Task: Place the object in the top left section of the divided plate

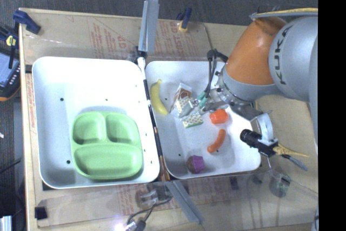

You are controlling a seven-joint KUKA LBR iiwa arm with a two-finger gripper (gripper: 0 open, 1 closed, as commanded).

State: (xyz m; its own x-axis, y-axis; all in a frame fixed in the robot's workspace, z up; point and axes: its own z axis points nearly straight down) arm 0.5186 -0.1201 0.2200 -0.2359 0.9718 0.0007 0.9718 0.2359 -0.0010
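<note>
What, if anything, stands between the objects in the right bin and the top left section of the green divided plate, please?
The two bins' adjoining walls run between the right bin and the divided plate, so an object must be lifted over them. The banana lies just beside that divide. The plate's top left section holds nothing visible.

A wooden bench point(81, 35) bears two shallow white bins, left point(48, 78) and right point(178, 70), touching side by side.

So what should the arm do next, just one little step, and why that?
Probably lower the gripper onto one item and close on it. It sits over the right bin, among the wrapped snack, orange piece and sausage, while the green divided plate in the left bin has nothing in its top left section.
</note>
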